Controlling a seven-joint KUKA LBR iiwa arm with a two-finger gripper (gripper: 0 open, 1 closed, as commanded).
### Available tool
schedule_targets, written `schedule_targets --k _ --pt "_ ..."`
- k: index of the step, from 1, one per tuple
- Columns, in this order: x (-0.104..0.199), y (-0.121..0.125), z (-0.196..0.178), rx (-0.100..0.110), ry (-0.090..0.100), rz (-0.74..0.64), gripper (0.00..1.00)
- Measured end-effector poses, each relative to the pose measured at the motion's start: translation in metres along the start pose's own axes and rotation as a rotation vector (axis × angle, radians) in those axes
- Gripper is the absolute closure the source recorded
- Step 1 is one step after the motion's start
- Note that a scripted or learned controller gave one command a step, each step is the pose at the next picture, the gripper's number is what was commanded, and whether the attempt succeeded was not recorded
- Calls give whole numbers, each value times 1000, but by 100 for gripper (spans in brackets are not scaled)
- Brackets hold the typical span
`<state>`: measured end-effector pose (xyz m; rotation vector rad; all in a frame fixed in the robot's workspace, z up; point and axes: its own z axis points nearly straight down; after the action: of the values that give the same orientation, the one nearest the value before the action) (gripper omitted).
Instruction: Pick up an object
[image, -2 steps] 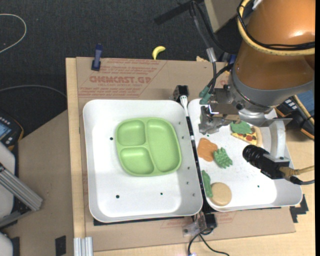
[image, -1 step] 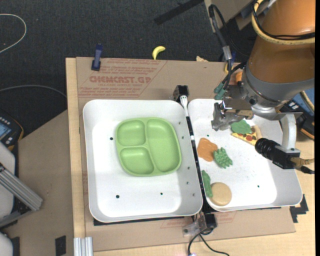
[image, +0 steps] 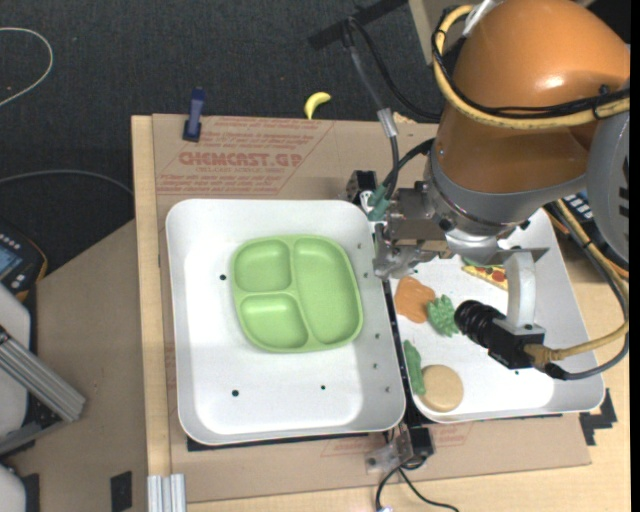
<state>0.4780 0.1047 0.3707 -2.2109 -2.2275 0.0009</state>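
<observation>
Jaws point down over the right bin's (image: 520, 395) left edge.

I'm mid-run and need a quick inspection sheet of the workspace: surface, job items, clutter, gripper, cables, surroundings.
Surface: left bin and right bin sit side by side on a brown board.
Job's things: green divided plate in the left bin; orange piece, green leafy piece, round tan piece and pizza slice in the right bin.
Clutter: blue clip and yellow banana-shaped toy near the board's far edge.
Gripper: gripper low at the seam between bins; finger state hidden.
Cables: yellow hose and black cable by the arm.
Surroundings: dark carpet.
</observation>
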Motion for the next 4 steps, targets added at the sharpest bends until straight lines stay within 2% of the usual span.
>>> schedule_targets --k 1,2,4 --pt "-3 2 -10 -3 -2 5 100" --pt "57 2 -46 -9 1 0 100" --pt "55 3 -65 -11 -1 4 100"
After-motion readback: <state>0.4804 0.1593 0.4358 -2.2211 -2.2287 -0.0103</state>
